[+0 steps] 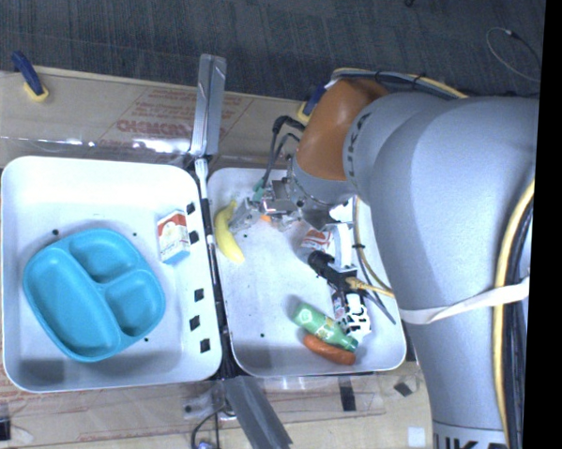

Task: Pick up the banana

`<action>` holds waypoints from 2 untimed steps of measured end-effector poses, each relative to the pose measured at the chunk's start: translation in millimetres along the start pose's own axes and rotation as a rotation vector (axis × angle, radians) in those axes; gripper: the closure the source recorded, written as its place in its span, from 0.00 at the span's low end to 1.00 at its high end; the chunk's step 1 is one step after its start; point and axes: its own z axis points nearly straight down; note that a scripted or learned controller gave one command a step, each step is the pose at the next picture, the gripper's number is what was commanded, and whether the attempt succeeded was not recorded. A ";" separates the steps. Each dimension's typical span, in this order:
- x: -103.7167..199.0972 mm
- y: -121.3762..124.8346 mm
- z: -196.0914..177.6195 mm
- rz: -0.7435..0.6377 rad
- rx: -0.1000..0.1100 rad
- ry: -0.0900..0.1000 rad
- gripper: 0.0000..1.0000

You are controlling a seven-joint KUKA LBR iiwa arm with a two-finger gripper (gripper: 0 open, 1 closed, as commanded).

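Note:
The yellow banana (227,235) lies in the right bin (265,354), along its left wall near the far corner. My gripper (255,210) hangs just right of the banana's upper end, low over the bin floor. The grey arm with its orange band reaches in from the right and covers the bin's far right part. The finger ends are small and dark against clutter, and their spacing is unclear.
The right bin also holds a green packet (321,324), an orange carrot (329,349), a black and white item (350,312) and a red and white wrapper (316,238). In the left bin (39,183) lie a blue divided plate (94,294) and a small carton (173,236).

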 end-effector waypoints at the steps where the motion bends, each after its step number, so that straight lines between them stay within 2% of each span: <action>1: 2.9 0.9 -7.6 -0.006 0.002 0.004 1.00; 2: 2.8 1.0 -7.7 -0.006 0.002 0.004 0.00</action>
